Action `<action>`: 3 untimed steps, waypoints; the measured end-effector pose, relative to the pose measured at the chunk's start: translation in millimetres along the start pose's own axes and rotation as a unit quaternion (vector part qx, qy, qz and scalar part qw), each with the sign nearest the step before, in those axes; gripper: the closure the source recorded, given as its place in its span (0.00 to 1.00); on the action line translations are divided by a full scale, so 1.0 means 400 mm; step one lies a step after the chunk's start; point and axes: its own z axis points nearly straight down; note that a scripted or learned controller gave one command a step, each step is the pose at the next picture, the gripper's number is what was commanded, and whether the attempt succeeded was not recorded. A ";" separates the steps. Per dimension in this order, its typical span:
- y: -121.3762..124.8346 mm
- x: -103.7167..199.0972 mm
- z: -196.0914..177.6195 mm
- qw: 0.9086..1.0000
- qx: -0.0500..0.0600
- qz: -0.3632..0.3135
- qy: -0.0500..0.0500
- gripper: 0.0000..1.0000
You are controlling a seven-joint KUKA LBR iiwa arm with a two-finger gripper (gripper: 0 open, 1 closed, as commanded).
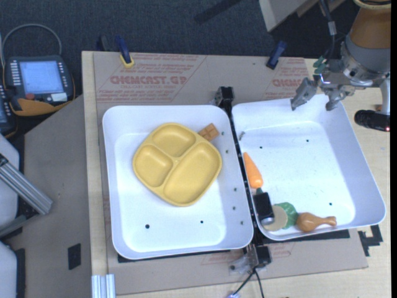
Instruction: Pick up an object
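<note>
My gripper (319, 100) hangs above the far edge of the right bin (310, 141), its two fingers spread apart and open with nothing between them. An orange carrot (252, 170) lies along the right bin's left wall. Near the front of that bin sit a black block (263, 207), a green and tan round piece (282, 216) and a brown drumstick (313, 220). A yellow divided plate (177, 164) fills the middle of the left bin (124, 210), and a small brown block (209, 131) pokes out behind it.
Brown board lies under both bins. A blue clamp (126, 53) and a dark clamp (275, 54) sit at the board's far edge. A pendant with a screen (38, 82) rests off to the left.
</note>
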 end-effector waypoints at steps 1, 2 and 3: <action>0.006 0.001 -0.020 1.000 -0.007 -0.001 -0.001 0.00; -0.014 -0.012 0.103 1.000 -0.005 -0.001 -0.001 0.00; 0.006 -0.006 0.246 1.000 -0.005 -0.001 -0.001 0.00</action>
